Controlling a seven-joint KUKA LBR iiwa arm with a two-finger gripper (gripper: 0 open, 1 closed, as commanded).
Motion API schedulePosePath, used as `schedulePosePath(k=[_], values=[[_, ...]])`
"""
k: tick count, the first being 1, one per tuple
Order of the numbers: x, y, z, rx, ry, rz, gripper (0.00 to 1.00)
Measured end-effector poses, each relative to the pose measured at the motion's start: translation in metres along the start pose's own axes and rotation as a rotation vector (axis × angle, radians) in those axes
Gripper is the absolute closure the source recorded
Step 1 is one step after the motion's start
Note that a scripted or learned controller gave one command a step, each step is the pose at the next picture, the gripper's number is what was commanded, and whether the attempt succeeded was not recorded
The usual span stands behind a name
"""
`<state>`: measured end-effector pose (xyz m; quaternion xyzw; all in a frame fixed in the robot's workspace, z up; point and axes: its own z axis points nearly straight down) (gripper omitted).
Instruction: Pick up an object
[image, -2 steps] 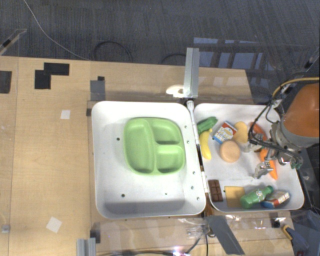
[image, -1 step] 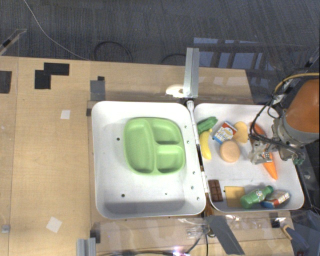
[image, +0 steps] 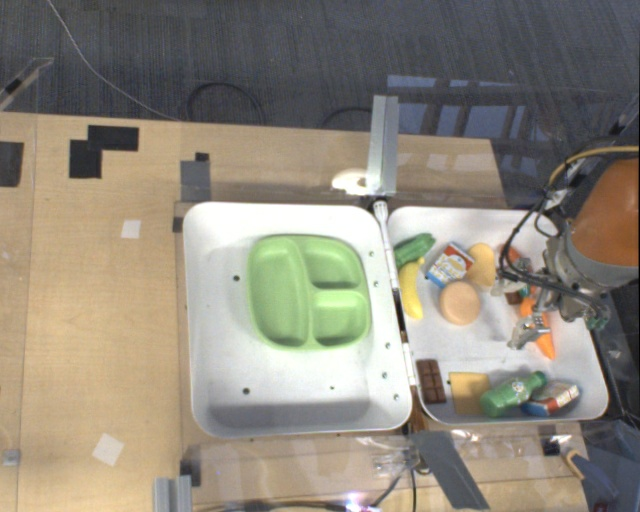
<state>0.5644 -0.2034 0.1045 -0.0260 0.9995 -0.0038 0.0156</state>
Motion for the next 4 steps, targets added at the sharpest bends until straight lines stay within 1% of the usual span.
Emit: schedulePosePath(k=[1, 3, 4], values=[[-0.062, 0.115, 0.016, -0.012, 0.015, -0.102, 0.00], [-0.042, 0.118, 0.015, -0.008, 0.015, -0.068, 0.00], [-0.025, 0.121, 0.014, -0.008, 0.015, -0.048, 0.00]])
